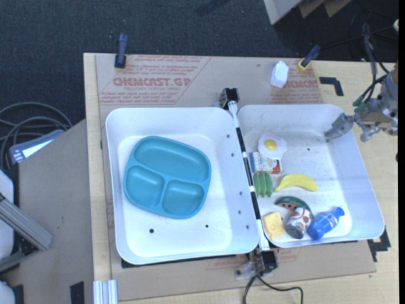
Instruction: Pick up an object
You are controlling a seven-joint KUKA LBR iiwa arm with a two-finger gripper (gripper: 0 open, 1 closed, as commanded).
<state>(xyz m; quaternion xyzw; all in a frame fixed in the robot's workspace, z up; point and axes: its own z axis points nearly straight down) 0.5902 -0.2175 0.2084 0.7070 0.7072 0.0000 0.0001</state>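
So nothing's picked yet. The candidates all sit in the right bin: fried egg toy, banana, green veggie, blue bottle, can and cheese wedge, clustered along its left and near side. The gripper hangs at the bin's far right corner holding nothing, well apart from them. Left bin has a blue divided plate. Whole pick is left.

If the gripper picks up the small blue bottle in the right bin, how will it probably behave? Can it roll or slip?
The blue bottle lies on its side near the right bin's front corner, so a push would probably roll it. Its rounded body looks smooth, so it may slip between fingers. It rests close against a can, which could shift too.
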